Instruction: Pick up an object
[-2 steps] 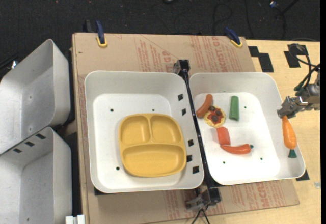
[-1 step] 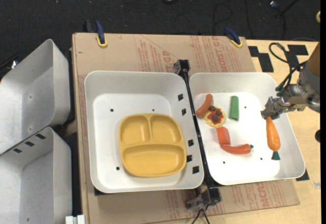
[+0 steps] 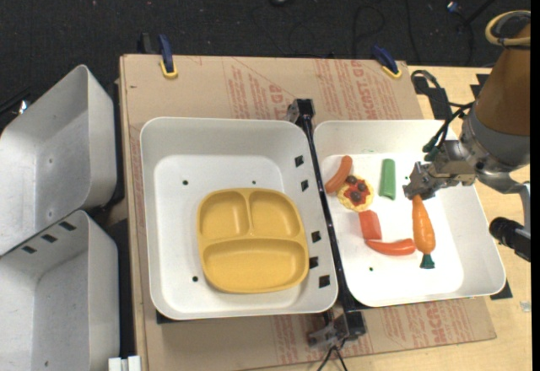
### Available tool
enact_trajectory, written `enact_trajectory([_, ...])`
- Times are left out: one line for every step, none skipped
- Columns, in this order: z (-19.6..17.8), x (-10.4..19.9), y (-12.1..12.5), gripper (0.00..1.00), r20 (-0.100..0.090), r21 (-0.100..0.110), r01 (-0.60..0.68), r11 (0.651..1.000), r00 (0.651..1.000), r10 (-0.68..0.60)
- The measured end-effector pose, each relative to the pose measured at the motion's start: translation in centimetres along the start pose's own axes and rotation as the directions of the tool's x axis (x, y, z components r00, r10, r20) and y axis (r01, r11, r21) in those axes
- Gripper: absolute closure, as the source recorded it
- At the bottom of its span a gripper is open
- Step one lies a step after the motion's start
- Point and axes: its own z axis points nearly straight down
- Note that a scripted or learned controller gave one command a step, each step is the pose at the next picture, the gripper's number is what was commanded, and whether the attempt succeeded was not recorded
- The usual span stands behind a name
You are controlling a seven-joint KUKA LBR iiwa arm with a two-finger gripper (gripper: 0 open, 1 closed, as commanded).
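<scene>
The right bin (image 3: 472, 276) holds several toy foods: an orange carrot (image 3: 423, 228) with a dark green tip, a red chili pepper (image 3: 384, 243), a green stick (image 3: 387, 178), a sausage (image 3: 338, 174) and a small tart with berries (image 3: 357, 192). My gripper (image 3: 419, 185) hangs at the right side of this bin, directly over the carrot's upper end. The carrot lies flat on the bin floor. The arm reaches in from the right with its orange band above.
The left bin (image 3: 169, 150) carries a yellow divided tray (image 3: 251, 239). A black divider (image 3: 316, 184) runs between the bins. Two spare white bins (image 3: 51, 150) stand off the bench at left. Cardboard (image 3: 253, 74) lies under the bins.
</scene>
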Motion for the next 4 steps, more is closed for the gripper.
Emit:
enact_trajectory([1.9,5.2,-0.4,1.00,0.000,0.002,-0.001,1.000,1.000,0.001])
enact_trajectory([2.1,11.3,-0.3,1.00,0.000,0.001,0.000,1.000,1.000,0.000])
enact_trajectory([2.7,15.5,-1.1,1.00,0.000,0.002,-0.001,1.000,1.000,0.001])
enact_trajectory([4.4,20.5,-1.3,1.00,0.000,0.004,-0.001,1.000,1.000,0.001])
